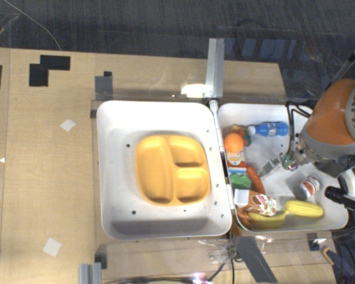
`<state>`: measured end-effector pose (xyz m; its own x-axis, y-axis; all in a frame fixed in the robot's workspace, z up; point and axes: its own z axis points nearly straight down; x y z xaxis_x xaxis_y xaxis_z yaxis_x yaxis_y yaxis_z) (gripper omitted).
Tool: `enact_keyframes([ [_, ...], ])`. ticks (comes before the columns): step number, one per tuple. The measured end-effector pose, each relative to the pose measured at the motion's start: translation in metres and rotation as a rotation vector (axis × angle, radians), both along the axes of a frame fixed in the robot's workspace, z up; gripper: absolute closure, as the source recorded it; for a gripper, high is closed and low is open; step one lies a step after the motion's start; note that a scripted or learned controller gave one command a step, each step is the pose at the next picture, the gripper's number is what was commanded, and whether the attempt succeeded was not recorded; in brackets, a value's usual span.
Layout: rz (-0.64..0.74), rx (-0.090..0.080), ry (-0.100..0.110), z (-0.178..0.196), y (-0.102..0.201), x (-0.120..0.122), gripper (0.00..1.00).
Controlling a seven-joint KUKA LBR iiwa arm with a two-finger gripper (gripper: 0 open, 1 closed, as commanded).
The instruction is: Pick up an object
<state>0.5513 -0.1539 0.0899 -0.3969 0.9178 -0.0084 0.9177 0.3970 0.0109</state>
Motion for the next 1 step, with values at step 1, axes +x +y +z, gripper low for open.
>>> enact_keyframes([
  [1, -0.216, 0.006, 0.034, -0.0026, 0.0157, 0.0961, 0.0],
])
